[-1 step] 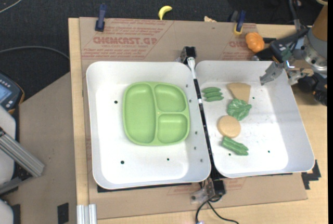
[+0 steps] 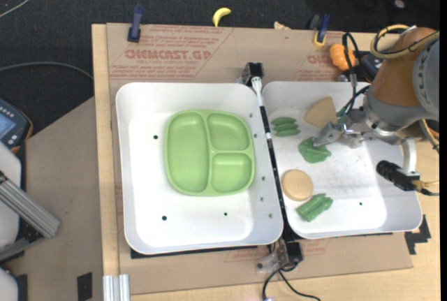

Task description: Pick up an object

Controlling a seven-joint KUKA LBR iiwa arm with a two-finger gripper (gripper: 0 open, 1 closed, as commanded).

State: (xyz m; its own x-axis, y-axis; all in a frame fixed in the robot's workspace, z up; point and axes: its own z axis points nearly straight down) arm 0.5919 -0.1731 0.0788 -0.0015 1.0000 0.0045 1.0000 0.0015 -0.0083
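Camera view, looking down on both bins.

Left bin (image 2: 140, 153) — a green divided plate (image 2: 208, 152) with three compartments is set near its middle; bare white floor is left on all sides, widest along the near edge and the left wall.

Right bin (image 2: 391, 212) — five loose items are held in its left half. A ribbed green piece (image 2: 285, 126) lies close to the dividing wall; a tan wedge (image 2: 320, 111) sits near the far edge; a green leafy piece (image 2: 312, 151) lies toward the middle; a round tan disc (image 2: 298, 185) rests just beside the dividing wall; a green pod (image 2: 314, 207) lies near the front edge. The right half of the floor is bare.

Gripper (image 2: 328, 137) — lowered from the right over the leafy piece, its tips at that piece's upper right edge. Whether the fingers are apart or together cannot be told; nothing is seen between them.
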